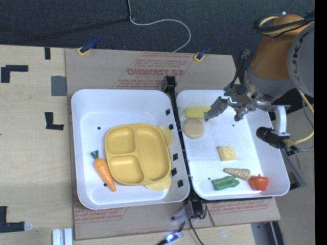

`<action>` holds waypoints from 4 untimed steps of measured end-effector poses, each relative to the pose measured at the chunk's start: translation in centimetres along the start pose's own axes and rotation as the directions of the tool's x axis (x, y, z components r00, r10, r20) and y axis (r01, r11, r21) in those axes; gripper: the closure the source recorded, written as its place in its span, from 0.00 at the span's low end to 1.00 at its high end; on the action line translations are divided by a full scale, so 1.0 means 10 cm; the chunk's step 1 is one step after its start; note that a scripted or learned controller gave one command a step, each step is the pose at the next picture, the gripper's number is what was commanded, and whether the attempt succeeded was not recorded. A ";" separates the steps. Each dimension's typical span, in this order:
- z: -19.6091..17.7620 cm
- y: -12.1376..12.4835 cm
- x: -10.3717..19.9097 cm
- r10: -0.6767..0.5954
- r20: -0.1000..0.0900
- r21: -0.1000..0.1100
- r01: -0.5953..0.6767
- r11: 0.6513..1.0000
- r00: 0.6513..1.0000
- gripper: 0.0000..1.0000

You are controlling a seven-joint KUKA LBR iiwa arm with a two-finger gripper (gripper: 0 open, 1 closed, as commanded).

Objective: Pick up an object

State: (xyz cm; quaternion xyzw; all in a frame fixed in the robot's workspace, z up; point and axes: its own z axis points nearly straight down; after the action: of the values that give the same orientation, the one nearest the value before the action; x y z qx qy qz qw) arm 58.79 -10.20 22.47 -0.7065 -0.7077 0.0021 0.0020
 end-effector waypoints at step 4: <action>1.30 -0.08 0.02 -0.001 0.002 -0.005 0.001 1.000 1.000 1.00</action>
State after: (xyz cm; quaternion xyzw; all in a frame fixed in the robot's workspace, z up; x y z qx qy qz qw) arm 57.87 -10.03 9.48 -0.7063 -0.7080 0.0011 -0.0003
